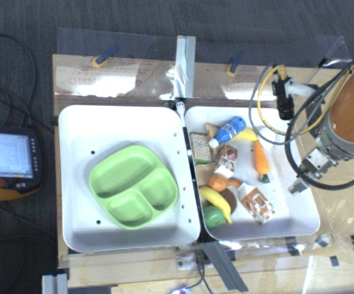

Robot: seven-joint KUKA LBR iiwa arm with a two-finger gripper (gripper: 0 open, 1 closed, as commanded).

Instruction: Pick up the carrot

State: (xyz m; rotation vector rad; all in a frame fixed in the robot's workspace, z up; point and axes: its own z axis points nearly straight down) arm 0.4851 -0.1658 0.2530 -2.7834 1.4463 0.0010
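While the carrot (261,159) lies untouched in the right bin (299,216), the task looks to be at its opening step, the approach not yet made. Nearest the camera in that bin sit a green pepper-like piece (213,216), a banana (218,202) and a small patterned carton (257,203). Further back come a second carton (227,157) and a blue bottle (228,131) with a white cap.

The carrot rests just right of this cluster, orange with its dark green tip pointing toward the near side, close to the second carton but seemingly apart from it (the gap is narrow). The left bin (79,127) holds a green divided plate (134,185).

The arm (342,124) stands over the right edge of the bench (73,72), well apart from the carrot. Its hand cannot be made out, so whether it is apart or together cannot be told. The next move likely calls for swinging left over the bin, lining up across the carrot's narrow width, then descending clear of the carton.
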